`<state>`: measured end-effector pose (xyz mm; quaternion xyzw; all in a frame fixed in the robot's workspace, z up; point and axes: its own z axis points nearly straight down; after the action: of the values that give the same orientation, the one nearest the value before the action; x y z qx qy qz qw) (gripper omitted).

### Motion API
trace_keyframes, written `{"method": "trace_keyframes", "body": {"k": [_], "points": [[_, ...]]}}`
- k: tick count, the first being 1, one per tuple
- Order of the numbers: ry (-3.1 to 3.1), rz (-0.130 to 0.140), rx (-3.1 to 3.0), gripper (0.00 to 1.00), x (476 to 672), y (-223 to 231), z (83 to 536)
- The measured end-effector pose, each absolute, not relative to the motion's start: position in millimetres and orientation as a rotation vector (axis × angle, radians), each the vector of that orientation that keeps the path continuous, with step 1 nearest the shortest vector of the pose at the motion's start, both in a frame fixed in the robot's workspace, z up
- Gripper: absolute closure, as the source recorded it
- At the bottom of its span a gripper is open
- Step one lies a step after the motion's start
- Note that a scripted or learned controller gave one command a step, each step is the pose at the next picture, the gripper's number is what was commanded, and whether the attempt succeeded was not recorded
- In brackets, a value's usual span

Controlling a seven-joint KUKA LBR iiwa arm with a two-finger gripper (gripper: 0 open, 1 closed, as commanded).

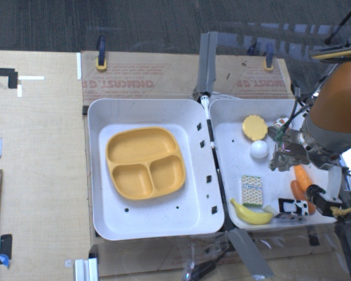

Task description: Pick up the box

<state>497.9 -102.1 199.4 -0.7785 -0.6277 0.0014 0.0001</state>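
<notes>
Box not yet picked up — it lies flat in the right bin, nothing lifted.

The left bin [99,174] carries a yellow divided plate [145,161]. In the right bin [234,119], the box [252,190] sits near the front edge, touching the banana [251,213] at the front-left corner; a yellow disc [255,127] and white ball [259,149] lie toward the back. The gripper [282,152] hangs right of the box and further back, apart from it — whether its fingers are spread or closed cannot be told. Reaching and grasping remain.
</notes>
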Motion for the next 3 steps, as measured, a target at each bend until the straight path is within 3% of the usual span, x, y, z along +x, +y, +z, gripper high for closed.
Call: {"method": "trace_keyframes", "body": {"k": [1, 2, 3], "points": [[-1.972, 0.005, -2.445, 0.0, 497.8, -102.1, 199.2], [-2.259, 0.004, -2.179, 0.0, 505.7, -94.8, 90.4], [-2.072, 0.004, -2.362, 0.0, 520.5, -83.4, 229.0]]}}
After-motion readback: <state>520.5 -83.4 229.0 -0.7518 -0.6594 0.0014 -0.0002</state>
